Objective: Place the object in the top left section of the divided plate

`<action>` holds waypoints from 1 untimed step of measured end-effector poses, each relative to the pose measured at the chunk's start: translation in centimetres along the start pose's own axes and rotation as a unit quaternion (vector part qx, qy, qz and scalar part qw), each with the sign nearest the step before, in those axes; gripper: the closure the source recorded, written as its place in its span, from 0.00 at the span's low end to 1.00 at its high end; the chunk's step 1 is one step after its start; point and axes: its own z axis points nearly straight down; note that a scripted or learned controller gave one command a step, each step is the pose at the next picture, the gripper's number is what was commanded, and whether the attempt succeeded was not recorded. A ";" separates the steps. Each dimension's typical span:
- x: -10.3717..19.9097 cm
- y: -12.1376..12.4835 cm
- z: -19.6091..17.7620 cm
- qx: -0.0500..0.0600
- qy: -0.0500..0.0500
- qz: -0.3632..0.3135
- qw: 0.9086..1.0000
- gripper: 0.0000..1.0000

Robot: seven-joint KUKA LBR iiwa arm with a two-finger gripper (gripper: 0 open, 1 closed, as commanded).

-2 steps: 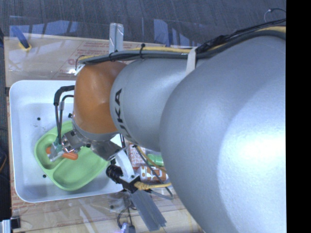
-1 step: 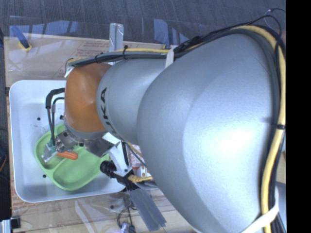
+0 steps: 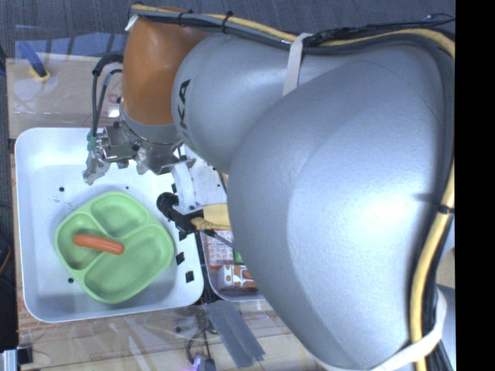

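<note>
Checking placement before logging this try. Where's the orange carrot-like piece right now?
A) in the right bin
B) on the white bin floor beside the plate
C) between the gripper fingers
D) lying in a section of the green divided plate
D: the orange piece lies inside the green divided plate in the left bin, with the gripper above the plate, apart from it.

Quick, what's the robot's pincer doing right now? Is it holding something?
Pincer: it hangs above the white bin near the green divided plate; whether it holds anything cannot be told.
</note>
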 end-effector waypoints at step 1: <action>-0.8 -5.9 2.6 0.002 0.000 0.046 0.999 0.00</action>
